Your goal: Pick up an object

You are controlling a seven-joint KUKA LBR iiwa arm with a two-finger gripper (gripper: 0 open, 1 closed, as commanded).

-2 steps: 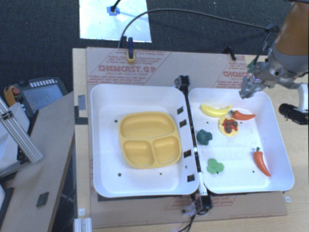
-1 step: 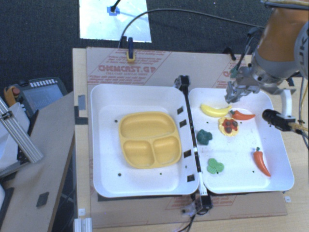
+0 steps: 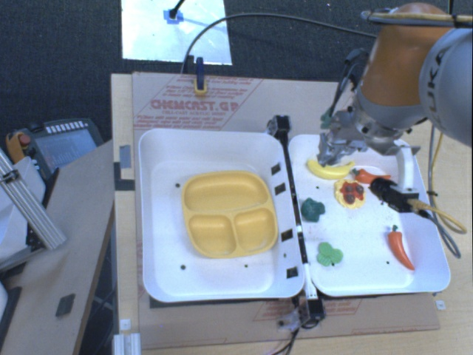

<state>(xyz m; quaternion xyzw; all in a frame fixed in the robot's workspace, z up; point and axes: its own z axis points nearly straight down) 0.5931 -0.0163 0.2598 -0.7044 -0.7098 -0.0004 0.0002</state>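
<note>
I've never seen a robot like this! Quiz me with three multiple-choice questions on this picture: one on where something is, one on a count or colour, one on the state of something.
1. Where is the yellow divided tray?
A. in the left bin
B. in the right bin
C. on the floor

2. How many green toy foods lie in the right bin?
A. none
B. two
C. five

3. Where is the claw right now?
A. over the left bin
B. low over the banana, at the far end of the right bin
C. raised high outside both bins

Answers:
1. A: the tray sits in the middle of the left bin.
2. B: one dark green piece and one lighter green piece lie near the divider.
3. B: the claw's tip meets the top of the banana.
</note>
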